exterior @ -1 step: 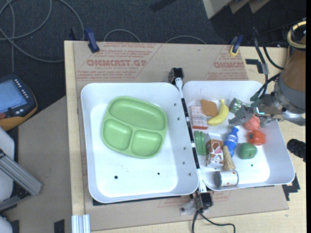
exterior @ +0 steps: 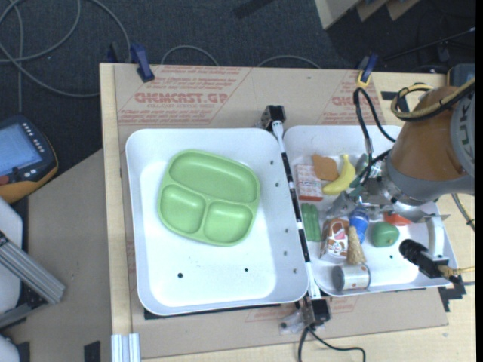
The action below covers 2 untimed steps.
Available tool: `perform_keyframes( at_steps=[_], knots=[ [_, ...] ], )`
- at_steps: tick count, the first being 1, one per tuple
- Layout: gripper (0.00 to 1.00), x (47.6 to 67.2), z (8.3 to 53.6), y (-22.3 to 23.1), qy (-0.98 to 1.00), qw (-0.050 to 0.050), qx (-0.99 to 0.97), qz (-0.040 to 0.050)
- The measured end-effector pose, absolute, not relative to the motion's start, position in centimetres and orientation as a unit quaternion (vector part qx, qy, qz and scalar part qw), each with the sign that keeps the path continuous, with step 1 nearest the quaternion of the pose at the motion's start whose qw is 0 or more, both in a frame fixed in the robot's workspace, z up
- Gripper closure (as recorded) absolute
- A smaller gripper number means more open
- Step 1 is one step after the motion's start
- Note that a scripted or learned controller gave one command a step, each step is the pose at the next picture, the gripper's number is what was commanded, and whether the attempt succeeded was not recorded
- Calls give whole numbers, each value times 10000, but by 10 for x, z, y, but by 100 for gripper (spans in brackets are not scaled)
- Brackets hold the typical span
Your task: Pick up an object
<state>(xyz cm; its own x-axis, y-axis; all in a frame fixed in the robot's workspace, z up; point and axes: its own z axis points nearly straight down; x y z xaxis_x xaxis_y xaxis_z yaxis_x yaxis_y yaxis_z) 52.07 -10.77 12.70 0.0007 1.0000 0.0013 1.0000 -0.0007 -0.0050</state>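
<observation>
The right bin (exterior: 392, 276) holds a pile of small items. A yellow banana (exterior: 341, 178) lies beside an orange piece (exterior: 325, 166) and a red and white box (exterior: 308, 182). Lower down are a green flat pack (exterior: 310, 222), a brown packet (exterior: 335, 237), a cone (exterior: 354, 244), a blue item (exterior: 358, 222), a green round fruit (exterior: 385, 234) and a silver can (exterior: 351, 277). My gripper (exterior: 362, 200) hangs low over the middle of the pile, between the banana and the blue item, largely hidden by the wrist.
A green divided plate (exterior: 209, 197) lies in the left bin (exterior: 219, 281). The arm's grey and orange body (exterior: 426, 153) covers the right bin's far right side. A black divider clip (exterior: 273, 115) sits between the bins at the back.
</observation>
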Motion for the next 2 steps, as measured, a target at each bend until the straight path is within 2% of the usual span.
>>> perform_keyframes(
  at_steps=[1,2],
  knots=[
    [0,546,102,-99,-7074,-83,-7068,-50],
    [0,520,90,-109,-7054,-99,-7087,-40]
  ],
)
